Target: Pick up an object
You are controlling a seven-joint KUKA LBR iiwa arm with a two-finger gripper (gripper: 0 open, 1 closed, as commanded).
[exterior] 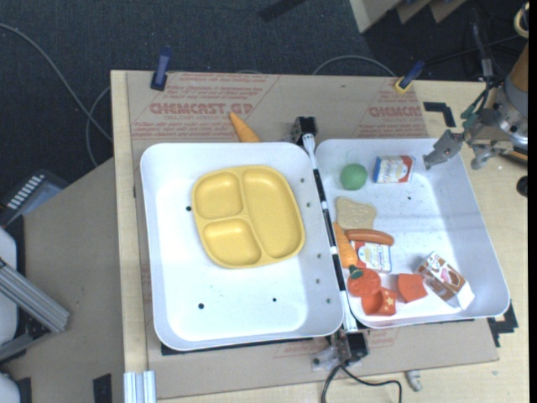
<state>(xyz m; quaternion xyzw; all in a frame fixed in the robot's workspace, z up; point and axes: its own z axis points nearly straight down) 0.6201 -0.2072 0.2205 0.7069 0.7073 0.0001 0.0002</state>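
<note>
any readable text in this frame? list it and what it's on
"CHEMCAST GP" in red on the brown board behind the left bin; smaller red lines around it are blurred.
The same print, partly readable, on the board behind the right bin, around.
Small carton: printing too small to read.
Brown carton: unreadable.
White packet: unreadable.

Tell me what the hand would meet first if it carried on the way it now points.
The hand, at the right bin's upper right corner, points left and slightly down. Going on, it would likely meet the small white carton first, then the green ball. Its height above them is unclear, so it might pass over.
</note>
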